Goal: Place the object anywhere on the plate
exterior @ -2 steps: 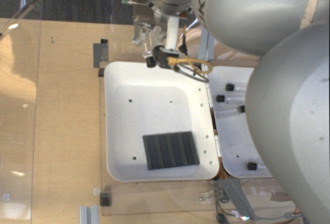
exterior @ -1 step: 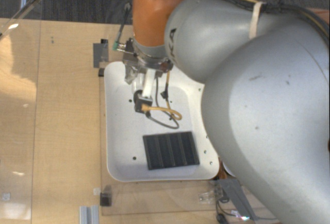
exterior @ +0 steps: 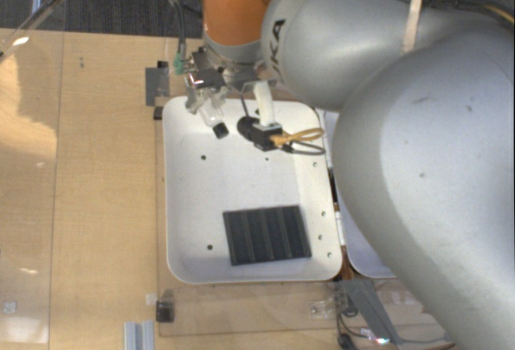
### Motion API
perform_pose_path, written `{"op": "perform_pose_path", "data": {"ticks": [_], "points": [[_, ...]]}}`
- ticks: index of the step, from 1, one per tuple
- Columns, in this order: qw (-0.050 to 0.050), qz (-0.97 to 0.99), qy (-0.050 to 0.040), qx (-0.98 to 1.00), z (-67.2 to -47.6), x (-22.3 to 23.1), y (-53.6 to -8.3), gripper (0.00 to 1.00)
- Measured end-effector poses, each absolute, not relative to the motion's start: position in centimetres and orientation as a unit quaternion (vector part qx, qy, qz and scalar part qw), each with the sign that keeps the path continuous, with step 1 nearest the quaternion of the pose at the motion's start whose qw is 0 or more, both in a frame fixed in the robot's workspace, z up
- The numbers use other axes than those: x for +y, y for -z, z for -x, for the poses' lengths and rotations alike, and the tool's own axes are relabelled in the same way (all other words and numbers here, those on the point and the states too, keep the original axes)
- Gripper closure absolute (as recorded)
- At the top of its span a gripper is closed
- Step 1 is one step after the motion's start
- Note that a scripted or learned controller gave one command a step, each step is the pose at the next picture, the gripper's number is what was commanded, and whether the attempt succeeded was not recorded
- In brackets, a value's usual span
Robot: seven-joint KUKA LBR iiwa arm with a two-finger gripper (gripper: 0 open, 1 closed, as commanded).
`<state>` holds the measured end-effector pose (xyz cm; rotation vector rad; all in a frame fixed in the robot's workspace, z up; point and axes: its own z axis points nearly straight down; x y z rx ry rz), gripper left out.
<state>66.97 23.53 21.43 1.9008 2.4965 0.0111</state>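
Note:
A dark ribbed rectangular slab [exterior: 266, 234] lies flat in the left white bin [exterior: 187, 203], towards its near right corner. My gripper [exterior: 207, 117] hangs over the far left part of that bin, well away from the slab. Its two pale fingers [exterior: 195, 103] stand a little apart, open, with nothing between them. The bin floor under the gripper is bare white.
The big grey arm [exterior: 402, 99] covers most of the right bin; only a strip of its near rim [exterior: 364, 264] shows. A small dark block [exterior: 157, 84] sits on the wooden bench just outside the left bin's far left corner.

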Motion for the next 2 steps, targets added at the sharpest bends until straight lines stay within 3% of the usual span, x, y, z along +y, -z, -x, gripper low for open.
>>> {"op": "perform_pose_path", "data": {"ticks": [1, 2], "points": [[0.0, -0.628, -0.0018, 0.778, -66.9, 18.5, -9.5, 1.0], [0.003, -0.506, -0.0041, 0.863, -67.0, 21.5, -26.0, 1.0]]}}
